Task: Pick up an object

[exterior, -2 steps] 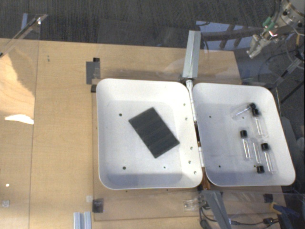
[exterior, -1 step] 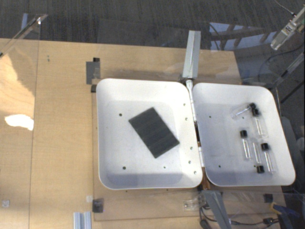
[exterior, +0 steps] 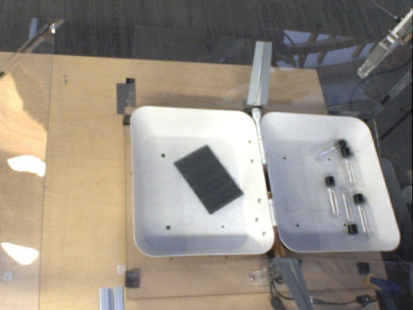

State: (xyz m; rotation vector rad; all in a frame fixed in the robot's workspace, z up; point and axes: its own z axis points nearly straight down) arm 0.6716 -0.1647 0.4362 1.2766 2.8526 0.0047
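**Two bins loaded, arm barely at the top right corner**

Nearest to me, along the bottom edge of the view, I see the wooden bench [exterior: 77,237] with a small dark bracket [exterior: 132,278] just below the left bin's front corner, and some cables and metal fittings [exterior: 290,288] under the seam between the bins; pale patches of light lie on the wood at the far left.

Above that sit the two shallow white bins side by side, their inner rims touching along the middle; the left bin [exterior: 145,173] holds one thing, a flat dark grey rectangular pad [exterior: 208,179] lying near its centre, turned at a slant so its corners point toward the bin walls, well apart from every rim.

The right bin [exterior: 290,173] holds a loose group of small clear tubes with black caps toward its right side; one tube [exterior: 331,150] lies tilted near the back, a second [exterior: 349,168] runs down from it, a third [exterior: 333,197] sits just left of centre in the group, and a fourth [exterior: 360,213] lies nearest the front right rim; they are near one another, though I cannot tell which touch.

Farther back, a grey metal post [exterior: 261,73] rises from the seam between the bins, and another dark bracket [exterior: 126,95] stands beyond the left bin's back corner.

At the far top right a pale slanted piece of the arm [exterior: 386,44] shows, high above the bench and well apart from both bins; I cannot tell how the tool stands.
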